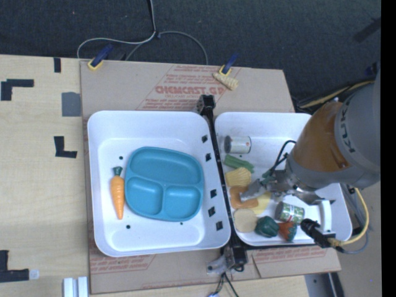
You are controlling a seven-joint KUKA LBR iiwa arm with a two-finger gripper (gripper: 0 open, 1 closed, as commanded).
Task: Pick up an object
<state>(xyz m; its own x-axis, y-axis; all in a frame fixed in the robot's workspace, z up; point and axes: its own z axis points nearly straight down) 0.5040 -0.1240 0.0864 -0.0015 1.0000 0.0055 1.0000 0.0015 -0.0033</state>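
Observation:
My gripper (252, 192) is low in the right bin (281, 125), down among a heap of toy food. Right beside it lie a yellow piece (238, 178) and a pale yellow block (262, 203). A green piece (239, 163) lies just behind them, and a small silver can (238, 144) lies on its side further back. Toward the front sit a tin with a green label (289, 213), a dark green item (267, 226), a red bit (288, 231) and a tan piece (244, 219). I see nothing lifted.
The left bin (99, 141) holds a blue divided plate (164, 183) with an orange carrot (117, 192) to its left. A black divider (213, 159) runs between the bins. The arm's orange band (322, 144) covers the right bin's right side. Cables lie behind the bench.

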